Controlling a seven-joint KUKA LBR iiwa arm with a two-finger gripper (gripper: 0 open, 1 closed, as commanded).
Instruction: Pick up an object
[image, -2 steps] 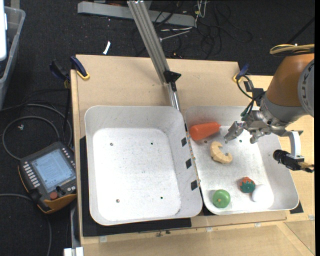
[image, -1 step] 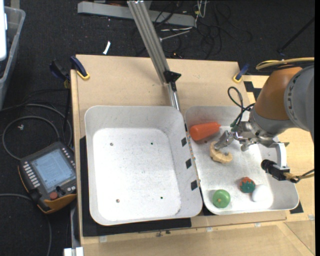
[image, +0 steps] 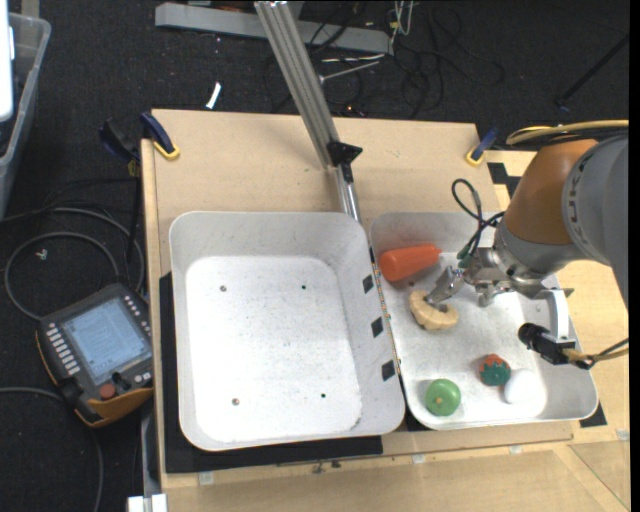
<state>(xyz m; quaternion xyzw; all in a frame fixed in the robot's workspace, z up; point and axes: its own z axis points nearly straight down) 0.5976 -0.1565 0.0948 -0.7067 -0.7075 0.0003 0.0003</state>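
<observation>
Round green ball (image: 442, 396), tan bumpy lump (image: 435, 314) under metal pincer (image: 440, 292), orange cylinder (image: 408, 262)

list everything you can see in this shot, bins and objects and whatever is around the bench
left bin: 1, white, left half of the bench
right bin: 1, white, right half of the bench, touching the left bin
carrot-like toy: 1, orange, top left of the right bin
beige piece: 1, tan, middle of the right bin, just under the gripper
green ball: 1, green, front of the right bin
small toy: 1, red and green, front right of the right bin
white object: 1, white, beside the small toy
clamps: 2, blue and yellow, back corners of the bench
teach pendant: 1, grey and orange, floor left of the bench
arm: 1, grey with orange band, from the right
gripper: 1, metal, over the beige piece
</observation>
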